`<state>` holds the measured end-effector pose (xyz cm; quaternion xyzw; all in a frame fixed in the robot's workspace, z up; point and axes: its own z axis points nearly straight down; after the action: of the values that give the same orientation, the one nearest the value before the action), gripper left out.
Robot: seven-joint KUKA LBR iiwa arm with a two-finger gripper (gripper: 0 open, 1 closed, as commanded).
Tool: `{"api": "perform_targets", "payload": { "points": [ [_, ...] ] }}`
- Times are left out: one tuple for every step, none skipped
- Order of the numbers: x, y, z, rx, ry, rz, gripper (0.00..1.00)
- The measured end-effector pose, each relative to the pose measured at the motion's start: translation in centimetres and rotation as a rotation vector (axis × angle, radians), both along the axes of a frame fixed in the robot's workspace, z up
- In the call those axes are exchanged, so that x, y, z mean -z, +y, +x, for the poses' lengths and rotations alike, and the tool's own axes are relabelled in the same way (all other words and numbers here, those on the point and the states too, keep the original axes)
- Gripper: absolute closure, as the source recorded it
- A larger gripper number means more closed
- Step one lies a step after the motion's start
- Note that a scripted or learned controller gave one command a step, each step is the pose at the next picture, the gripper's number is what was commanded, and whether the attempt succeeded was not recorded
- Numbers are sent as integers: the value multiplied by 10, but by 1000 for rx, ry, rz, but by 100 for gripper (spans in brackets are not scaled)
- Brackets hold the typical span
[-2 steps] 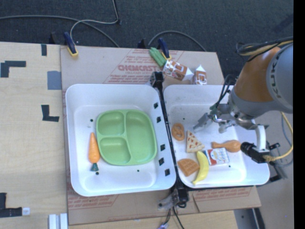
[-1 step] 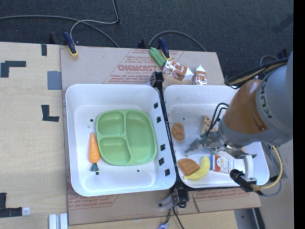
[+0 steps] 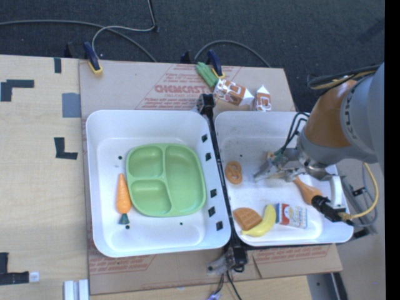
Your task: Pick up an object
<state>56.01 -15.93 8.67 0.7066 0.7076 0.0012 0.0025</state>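
In the left shallow white plastic bin (image 3: 100,167), a smooth orange toy carrot (image 3: 123,194) lies at 9 o'clock of a glossy green divided plate (image 3: 166,180). In the right white bin (image 3: 250,127) lie a round tan cookie (image 3: 234,172), a ridged brown waffle (image 3: 247,217) touching a curved yellow banana (image 3: 264,222), and a small printed carton (image 3: 292,215). The metal gripper (image 3: 270,169) hovers at 3 o'clock of the cookie; whether it is released or clenched, I cannot tell.

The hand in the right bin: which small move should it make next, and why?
Probably a short move toward the bin's near wall, then down. The hand sits over bare bin floor in the right bin, between the round cookie and the banana, with nothing visible between its fingers.
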Motion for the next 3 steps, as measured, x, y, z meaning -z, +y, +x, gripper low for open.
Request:
{"api": "perform_targets", "payload": {
  "points": [
    [0,22,39,0,0,0,0],
    [1,4,-64,4,5,0,0],
    [-10,4,-63,3,1,-2,100]
  ]
}}
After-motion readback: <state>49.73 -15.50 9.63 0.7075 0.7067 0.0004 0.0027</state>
